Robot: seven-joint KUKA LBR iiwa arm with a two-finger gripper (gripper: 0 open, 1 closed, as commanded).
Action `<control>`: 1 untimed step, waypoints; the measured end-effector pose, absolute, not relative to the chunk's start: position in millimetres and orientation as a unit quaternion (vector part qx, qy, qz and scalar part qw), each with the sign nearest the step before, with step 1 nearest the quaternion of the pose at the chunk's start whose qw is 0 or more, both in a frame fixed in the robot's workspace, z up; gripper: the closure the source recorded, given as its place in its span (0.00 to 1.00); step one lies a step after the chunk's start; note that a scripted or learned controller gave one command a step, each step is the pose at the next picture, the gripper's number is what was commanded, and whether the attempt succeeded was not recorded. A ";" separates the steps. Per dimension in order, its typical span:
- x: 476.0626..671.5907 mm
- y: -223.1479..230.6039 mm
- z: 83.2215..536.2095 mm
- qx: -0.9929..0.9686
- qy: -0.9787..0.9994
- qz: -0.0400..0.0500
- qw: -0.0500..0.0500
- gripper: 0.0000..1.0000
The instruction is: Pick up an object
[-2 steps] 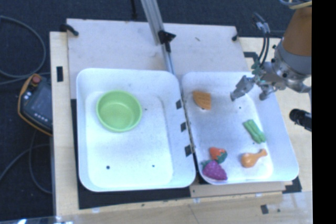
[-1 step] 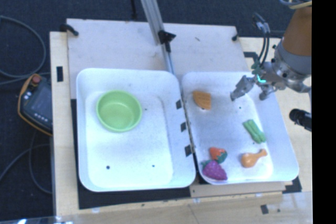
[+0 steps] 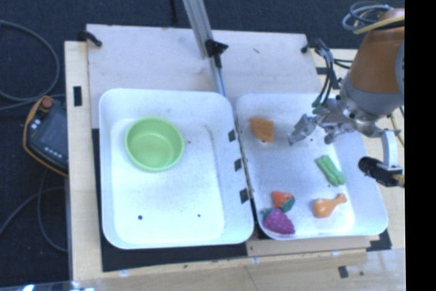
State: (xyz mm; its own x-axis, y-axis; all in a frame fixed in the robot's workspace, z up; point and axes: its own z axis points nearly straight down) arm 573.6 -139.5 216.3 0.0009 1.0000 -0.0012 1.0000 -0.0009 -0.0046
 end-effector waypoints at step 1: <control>573.7 -141.6 152.8 -0.707 -0.707 0.002 0.002 0.00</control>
